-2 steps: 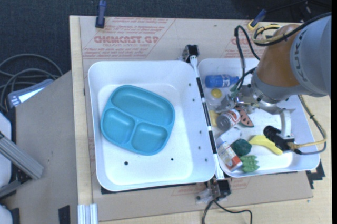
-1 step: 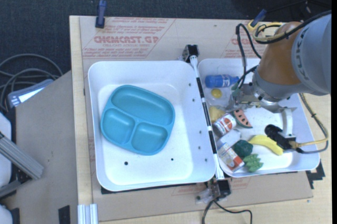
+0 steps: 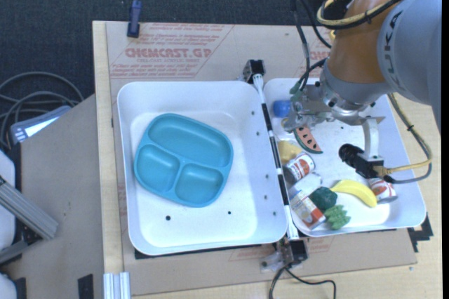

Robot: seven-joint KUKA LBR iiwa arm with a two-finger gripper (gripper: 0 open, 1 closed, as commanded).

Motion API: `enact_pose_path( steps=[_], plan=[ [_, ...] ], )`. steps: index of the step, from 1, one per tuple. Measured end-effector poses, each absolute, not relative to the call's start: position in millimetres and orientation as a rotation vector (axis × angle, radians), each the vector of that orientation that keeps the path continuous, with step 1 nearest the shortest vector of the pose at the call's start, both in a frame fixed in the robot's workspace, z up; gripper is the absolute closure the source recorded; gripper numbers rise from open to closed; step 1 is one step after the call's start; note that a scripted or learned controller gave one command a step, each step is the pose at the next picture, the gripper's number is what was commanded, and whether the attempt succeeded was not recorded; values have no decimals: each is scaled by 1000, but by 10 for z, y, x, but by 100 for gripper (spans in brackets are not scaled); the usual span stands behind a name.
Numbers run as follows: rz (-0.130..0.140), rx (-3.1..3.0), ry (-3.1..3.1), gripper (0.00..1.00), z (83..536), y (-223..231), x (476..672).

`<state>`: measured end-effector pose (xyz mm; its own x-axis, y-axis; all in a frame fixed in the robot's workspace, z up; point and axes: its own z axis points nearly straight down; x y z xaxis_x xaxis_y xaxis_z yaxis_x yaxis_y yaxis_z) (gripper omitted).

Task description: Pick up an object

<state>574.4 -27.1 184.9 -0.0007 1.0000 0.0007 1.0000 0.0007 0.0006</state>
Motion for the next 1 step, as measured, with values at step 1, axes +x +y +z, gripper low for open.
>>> enact_pose_path(
  steps=[1],
  plan=[
    [-2, -2221, -2223, 100, 2308, 102, 5931]
  ],
)
